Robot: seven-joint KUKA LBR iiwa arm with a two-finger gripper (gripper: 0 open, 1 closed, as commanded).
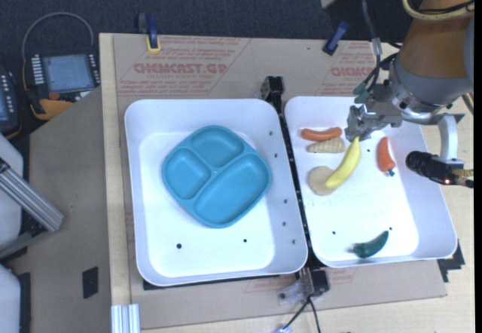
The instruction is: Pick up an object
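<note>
Two white bins [143, 173]: blue plate [217, 175] left, toy food [343, 166] right

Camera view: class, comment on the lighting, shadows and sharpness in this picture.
Camera view: light is even and bright, so the white bins look almost washed out; the blue plate casts only a faint shadow; the banana is fairly sharp, while the hand looks slightly soft.

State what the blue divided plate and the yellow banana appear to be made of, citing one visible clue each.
Blue divided plate: likely moulded plastic, a uniform colour with softly rounded compartment ridges and a faint sheen. Yellow banana: probably a plastic toy, with a smooth, even, unblemished yellow surface, though the view cannot confirm this.
</note>
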